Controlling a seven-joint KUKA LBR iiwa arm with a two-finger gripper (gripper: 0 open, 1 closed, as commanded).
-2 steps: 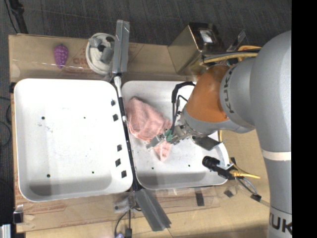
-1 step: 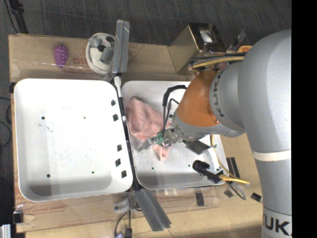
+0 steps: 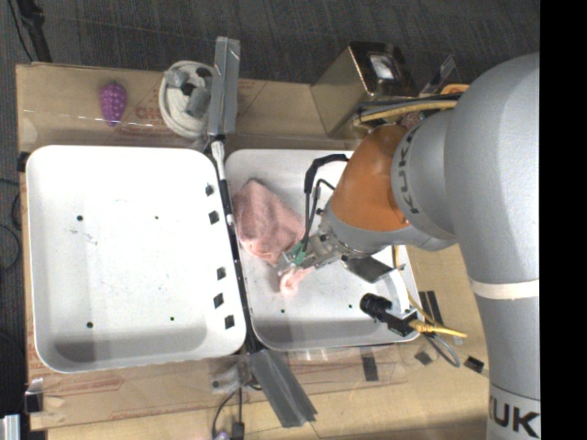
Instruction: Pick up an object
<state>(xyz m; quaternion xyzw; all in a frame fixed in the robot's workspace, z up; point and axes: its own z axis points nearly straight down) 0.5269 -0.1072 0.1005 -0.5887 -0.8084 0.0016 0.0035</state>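
A crumpled pink cloth [image 3: 263, 220] lies in the right bin [image 3: 321, 333], against its left wall. My gripper [image 3: 300, 258] is low over the bin floor at the cloth's lower right edge, touching or nearly touching it. A small pale pink piece [image 3: 289, 280] sits just below the gripper tip; whether it belongs to the cloth or is a separate thing is unclear. The orange wrist band and grey arm hide the right part of the bin.
The left bin [image 3: 119, 337] stands beside the right one, with a divider rail [image 3: 229, 264] between them. On the bench behind the bins are a purple grape-like item [image 3: 113, 102], a white round item [image 3: 186, 97] and a brown box [image 3: 362, 79].
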